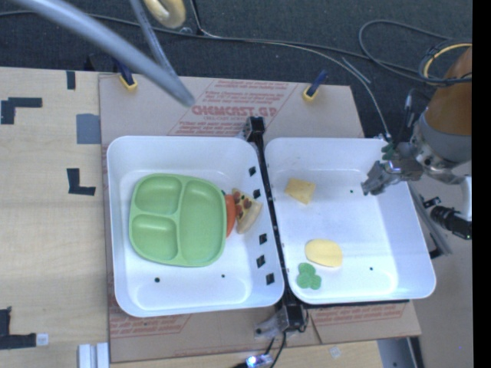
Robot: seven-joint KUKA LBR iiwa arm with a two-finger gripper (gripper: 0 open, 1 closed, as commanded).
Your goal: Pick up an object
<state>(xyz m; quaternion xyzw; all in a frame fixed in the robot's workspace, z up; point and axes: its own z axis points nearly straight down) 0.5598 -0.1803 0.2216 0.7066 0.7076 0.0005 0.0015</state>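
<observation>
Fingers can't be made out on the gripper (377, 179), honestly, hovering at the right bin's (399, 228) right rim. Cheese wedge (300, 191) sits near its left edge, yellow oval (324, 253) lower down.

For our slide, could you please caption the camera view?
Gripper at right bin's edge; green tray in left bin.

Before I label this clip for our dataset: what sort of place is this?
Probably a robotics lab grasping bench: two white bins holding toy food and a green tray, a gripper at the right bin's edge, cables trailing behind.
</observation>
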